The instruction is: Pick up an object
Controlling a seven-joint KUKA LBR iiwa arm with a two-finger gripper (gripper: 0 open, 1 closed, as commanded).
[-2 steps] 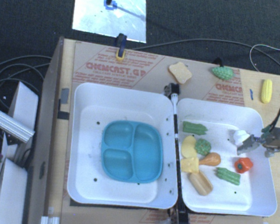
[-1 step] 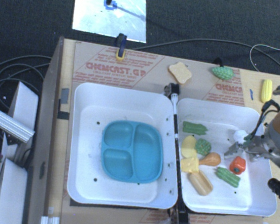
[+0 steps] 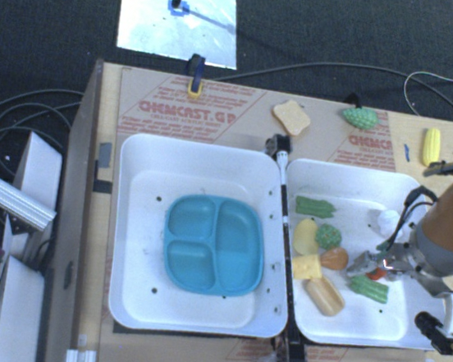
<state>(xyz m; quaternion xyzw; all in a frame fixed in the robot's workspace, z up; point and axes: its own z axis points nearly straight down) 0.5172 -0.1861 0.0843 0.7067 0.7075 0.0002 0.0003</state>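
The right bin holds several toy foods: a green bean pod, a yellow pear, a green round piece, an orange piece, a yellow cheese block, a tan bread roll, a green vegetable and a white piece. My gripper reaches in from the right and sits low in this bin, just above the green vegetable and beside a small red piece. Whether anything sits between its tips is not visible.
The left bin holds a blue divided plate. Behind the bins on the cardboard lie a bread slice, a green toy and a yellow corn. A cable loops near the arm's wrist.
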